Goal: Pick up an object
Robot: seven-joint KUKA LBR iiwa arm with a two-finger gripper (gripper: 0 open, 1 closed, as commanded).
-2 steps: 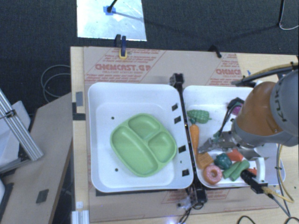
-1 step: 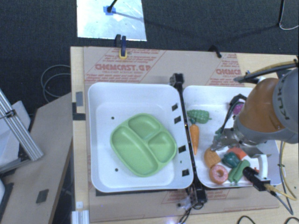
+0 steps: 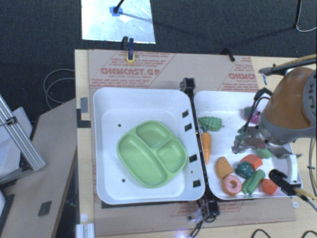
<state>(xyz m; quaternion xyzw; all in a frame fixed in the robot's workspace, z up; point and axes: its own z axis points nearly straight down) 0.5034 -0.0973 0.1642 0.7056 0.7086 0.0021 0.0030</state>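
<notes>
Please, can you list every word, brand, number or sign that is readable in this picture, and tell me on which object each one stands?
"CHEMCAST GP": red print on the brown sheet under the two white bins, left side, reading clearly.
A second red print on the same sheet, upper right near the right bin: it runs at a slant and is partly covered, too blurred to read.
More red print along the sheet's front edge: too small to read.
Nothing readable on the green plate or the toy foods.

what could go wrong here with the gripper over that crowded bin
1. The toys in the right bin lie packed together: the red piece, teal piece and green pickle touch, so the gripper may nudge or snag a neighbour.
2. The purple toy sits partly hidden behind the arm and could get bumped.
</notes>
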